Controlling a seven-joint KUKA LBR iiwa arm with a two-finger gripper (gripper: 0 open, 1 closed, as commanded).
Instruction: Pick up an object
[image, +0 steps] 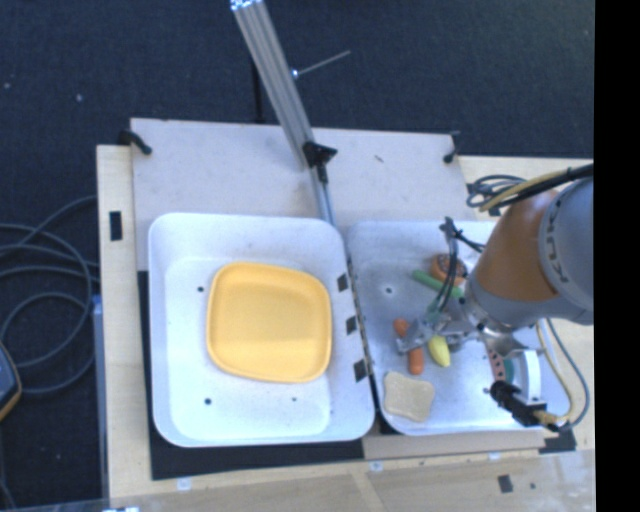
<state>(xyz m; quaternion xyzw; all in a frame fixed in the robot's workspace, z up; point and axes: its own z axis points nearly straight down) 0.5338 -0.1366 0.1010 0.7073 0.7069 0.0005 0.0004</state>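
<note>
My arm (530, 255) covers the right bin's (375, 300) three o'clock side; my gripper (432, 335) sits over the toy food (438, 351), grasp indiscernible.

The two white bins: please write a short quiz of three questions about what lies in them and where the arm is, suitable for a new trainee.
1. True or false: the yellow plate lies in the left bin.
2. Which thing lies nearest the front edge of the right bin?
A. the yellow plate
B. the tan bread-like piece
C. the green stick-shaped piece
3. Fill in the missing word: the arm reaches over the ____ bin.

Key
1. True.
2. B. It lies in the near left corner of that bin, in front of the small yellow piece and the orange pieces.
3. Right.
</note>
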